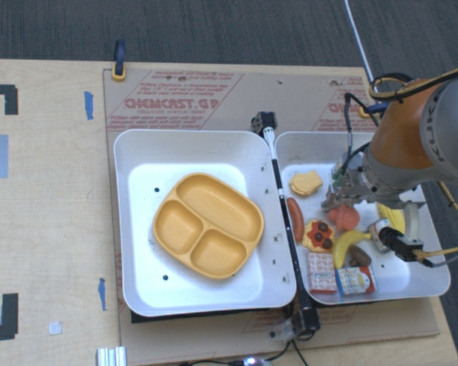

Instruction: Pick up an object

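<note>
The right bin (435, 280) holds several toy foods. Among them are a yellow waffle piece (306, 182), a red sausage (295, 219), a pizza slice (318, 235), a salmon-red round piece (345, 218), a banana (349, 242), a brown piece (359, 257), a corn cob (394, 219) and two small cartons (321, 271) (355, 280). My gripper (339, 198) hangs low in this bin, just above the far edge of the salmon-red piece and right of the waffle piece. I see nothing held in it.
The left bin (130, 204) carries a yellow divided plate (208, 225). A black rail (282, 204) separates the two bins. The arm's orange band (401, 132) hangs over the right bin's far side.
</note>
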`<move>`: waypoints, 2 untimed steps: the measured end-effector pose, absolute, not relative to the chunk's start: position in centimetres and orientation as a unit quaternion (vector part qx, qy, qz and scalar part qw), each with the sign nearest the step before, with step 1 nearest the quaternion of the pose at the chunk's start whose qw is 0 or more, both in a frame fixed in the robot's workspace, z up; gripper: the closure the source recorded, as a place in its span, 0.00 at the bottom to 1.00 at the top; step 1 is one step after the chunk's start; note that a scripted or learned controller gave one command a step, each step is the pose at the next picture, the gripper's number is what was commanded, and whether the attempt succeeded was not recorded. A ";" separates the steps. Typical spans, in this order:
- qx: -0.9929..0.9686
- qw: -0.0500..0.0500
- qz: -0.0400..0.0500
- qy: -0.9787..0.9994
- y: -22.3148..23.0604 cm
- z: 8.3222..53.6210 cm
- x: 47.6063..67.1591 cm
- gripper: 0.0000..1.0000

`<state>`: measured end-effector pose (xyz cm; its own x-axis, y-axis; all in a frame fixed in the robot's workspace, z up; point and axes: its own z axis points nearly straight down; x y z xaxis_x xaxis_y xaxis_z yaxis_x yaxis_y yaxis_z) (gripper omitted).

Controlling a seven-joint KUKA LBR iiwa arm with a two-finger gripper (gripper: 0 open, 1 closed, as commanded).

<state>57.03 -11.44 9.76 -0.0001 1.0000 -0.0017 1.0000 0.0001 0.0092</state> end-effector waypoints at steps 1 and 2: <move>0.707 -0.001 0.000 0.708 -6.4 18.5 48.8 1.00; 0.706 0.001 0.001 0.708 -3.8 20.8 48.0 1.00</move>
